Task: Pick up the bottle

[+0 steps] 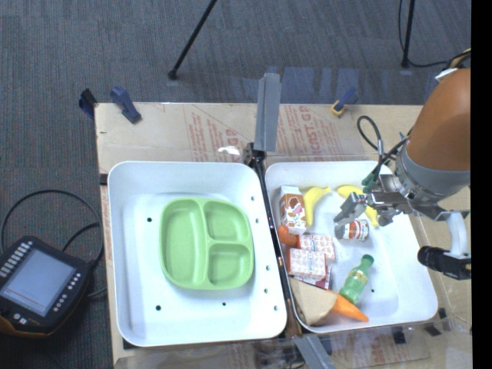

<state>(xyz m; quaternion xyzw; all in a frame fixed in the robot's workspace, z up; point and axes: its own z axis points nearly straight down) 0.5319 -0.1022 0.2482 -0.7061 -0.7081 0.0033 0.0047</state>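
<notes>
The bottle [356, 280] is small, green and clear with a green cap. It lies tilted in the right bin [411, 283], near the front, with its cap pointing to the back. My gripper [364, 208] hovers over the bin's middle, behind the bottle and apart from it. Its fingers are spread open with nothing between them. A small can [353, 230] lies just beneath the gripper.
The right bin also holds a banana [317, 203], a small carton [293, 210], a patterned red and white box [310, 258], a carrot [350, 309] right in front of the bottle, and a tan wedge [314, 306]. The left bin [131, 206] holds a green divided plate [207, 243].
</notes>
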